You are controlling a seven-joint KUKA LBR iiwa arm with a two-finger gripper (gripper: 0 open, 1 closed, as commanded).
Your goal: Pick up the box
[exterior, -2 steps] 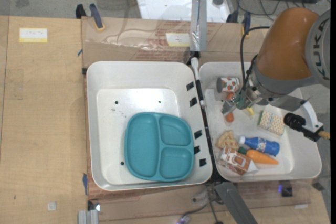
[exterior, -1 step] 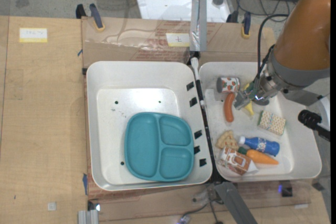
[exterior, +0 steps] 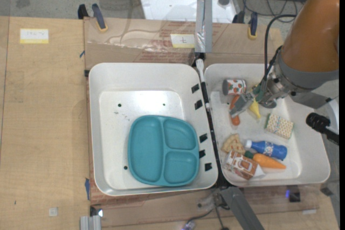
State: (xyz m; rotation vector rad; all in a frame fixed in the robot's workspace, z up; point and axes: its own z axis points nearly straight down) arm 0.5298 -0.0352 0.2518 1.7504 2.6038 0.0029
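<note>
Hand (exterior: 249, 100) low in right bin (exterior: 318, 169), finger state unclear, box (exterior: 241, 164) near front, apart

The arm (exterior: 318, 35) has a big rounded orange part, smooth and a little shiny. Under the orange there is a grey ring, and below it a lighter grey section. A thin black cable (exterior: 268, 35) runs in a curve along the arm's side. The hand (exterior: 257, 97) is small, made of dark metal with some grey and greenish pieces; its details are too small to tell.
</note>
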